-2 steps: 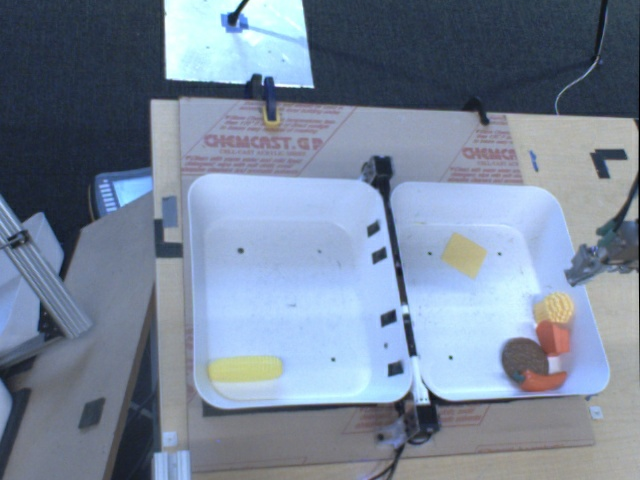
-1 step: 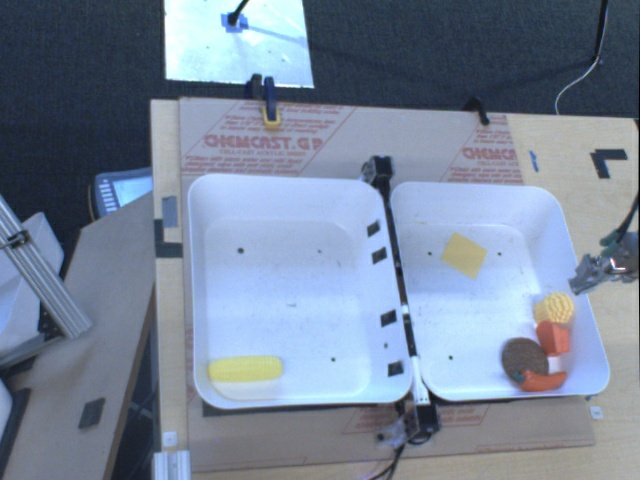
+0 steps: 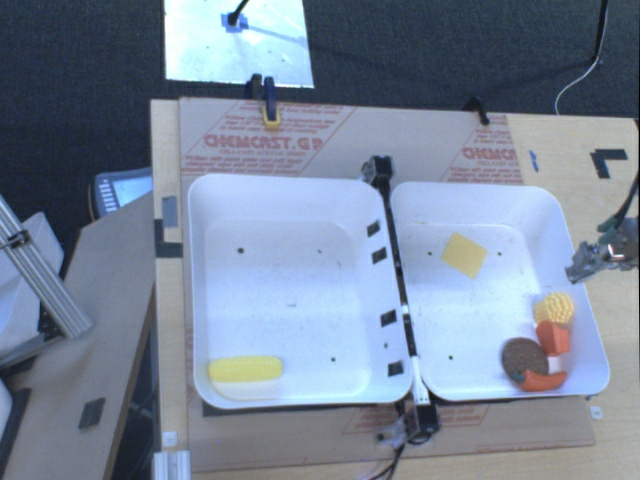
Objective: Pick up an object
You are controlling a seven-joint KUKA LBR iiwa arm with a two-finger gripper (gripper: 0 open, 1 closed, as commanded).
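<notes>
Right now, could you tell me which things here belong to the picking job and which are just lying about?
For the job:
- gripper
- yellow square piece
- yellow oblong piece
- corn cob
- brown round piece
- orange pieces

Lying about:
- yellow clamp
- metal plate
- aluminium rail

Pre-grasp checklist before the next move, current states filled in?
1. Gripper located: ok, at the right bin's right rim.
2. Finger state: cannot tell, blurred at the frame edge.
3. Nothing held: cannot tell.
4. Isolated target: ok, yellow square piece lies alone in the right bin.
5. Corner cluster: not ok, corn cob, brown disc and orange pieces are packed together at the wall.
6. Far target: ok, yellow oblong piece lies alone in the left bin.
</notes>
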